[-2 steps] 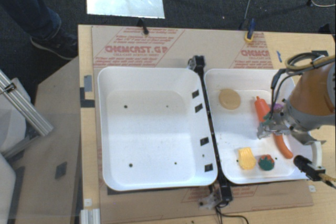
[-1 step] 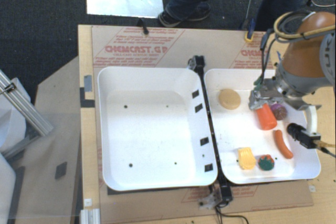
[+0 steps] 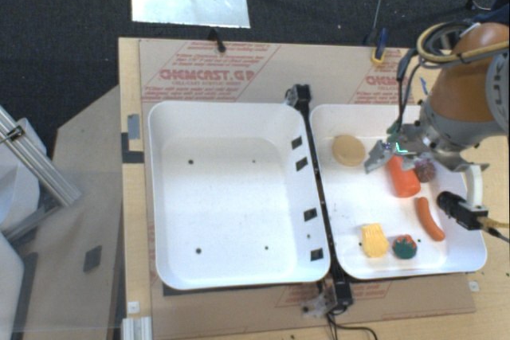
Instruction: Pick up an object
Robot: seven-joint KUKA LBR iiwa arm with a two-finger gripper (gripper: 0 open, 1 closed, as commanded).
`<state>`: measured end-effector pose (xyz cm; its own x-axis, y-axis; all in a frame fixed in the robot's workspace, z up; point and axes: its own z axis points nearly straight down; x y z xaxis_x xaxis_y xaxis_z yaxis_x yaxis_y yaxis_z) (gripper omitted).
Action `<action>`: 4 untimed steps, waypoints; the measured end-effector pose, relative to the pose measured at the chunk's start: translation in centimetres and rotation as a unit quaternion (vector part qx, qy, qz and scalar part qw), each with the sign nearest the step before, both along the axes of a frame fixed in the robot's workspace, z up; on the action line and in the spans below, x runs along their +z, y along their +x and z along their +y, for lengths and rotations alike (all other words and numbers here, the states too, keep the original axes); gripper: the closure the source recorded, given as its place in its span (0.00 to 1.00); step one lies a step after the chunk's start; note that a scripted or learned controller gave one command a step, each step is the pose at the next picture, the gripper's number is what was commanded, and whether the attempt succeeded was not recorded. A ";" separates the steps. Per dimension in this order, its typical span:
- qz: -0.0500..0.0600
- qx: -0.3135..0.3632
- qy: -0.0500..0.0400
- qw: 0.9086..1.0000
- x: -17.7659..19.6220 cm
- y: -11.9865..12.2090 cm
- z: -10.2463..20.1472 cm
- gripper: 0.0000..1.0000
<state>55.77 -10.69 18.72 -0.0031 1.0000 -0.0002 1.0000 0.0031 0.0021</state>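
Note:
My gripper (image 3: 401,157) hangs low over the middle of the right bin (image 3: 351,271), under the orange-banded wrist. Directly below and touching it in the image is an orange-red cylinder (image 3: 404,179), tilted slightly. A small dark purple object (image 3: 425,170) lies just right of the cylinder, partly hidden by the gripper. A tan round piece (image 3: 348,150) rests to the gripper's left. Nearer the front lie an orange sausage-shaped item (image 3: 430,220), a yellow corn-like piece (image 3: 374,240) and a green and red object (image 3: 406,248).
The left bin (image 3: 171,171) stands beside the right one, with a black-clipped divider wall (image 3: 312,187) between them. A black part (image 3: 456,208) juts from the arm over the right bin's right edge. Cables (image 3: 398,52) loop behind the arm.

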 end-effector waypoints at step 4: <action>-0.007 0.001 -0.003 1.000 -9.5 8.1 -2.3 0.00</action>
<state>63.86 -12.98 9.21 -0.0042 1.0000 -0.0065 0.9999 0.0043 0.0158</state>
